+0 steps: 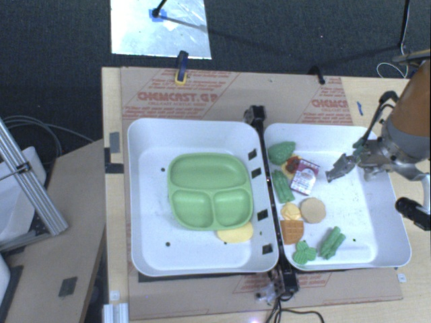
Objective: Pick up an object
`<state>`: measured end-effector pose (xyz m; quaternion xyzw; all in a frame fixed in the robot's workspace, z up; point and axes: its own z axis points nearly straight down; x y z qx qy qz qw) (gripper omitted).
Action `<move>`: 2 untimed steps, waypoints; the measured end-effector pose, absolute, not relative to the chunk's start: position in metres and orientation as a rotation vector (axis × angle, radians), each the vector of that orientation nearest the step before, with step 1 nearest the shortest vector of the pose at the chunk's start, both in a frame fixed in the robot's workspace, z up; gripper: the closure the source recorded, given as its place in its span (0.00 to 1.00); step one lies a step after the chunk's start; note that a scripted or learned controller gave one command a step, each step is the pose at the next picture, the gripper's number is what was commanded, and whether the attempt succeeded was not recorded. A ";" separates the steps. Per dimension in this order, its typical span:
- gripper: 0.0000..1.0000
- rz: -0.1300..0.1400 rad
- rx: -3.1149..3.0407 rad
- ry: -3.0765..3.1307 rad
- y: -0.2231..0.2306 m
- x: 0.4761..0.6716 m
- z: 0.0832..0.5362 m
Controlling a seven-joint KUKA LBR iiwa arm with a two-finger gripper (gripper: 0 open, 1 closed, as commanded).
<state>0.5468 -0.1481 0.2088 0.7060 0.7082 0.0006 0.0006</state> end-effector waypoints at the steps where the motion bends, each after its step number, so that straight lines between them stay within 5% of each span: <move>1: 0.00 0.002 2.213 2.228 -0.135 0.600 0.159; 2: 0.00 0.000 2.219 2.218 -0.127 0.639 0.101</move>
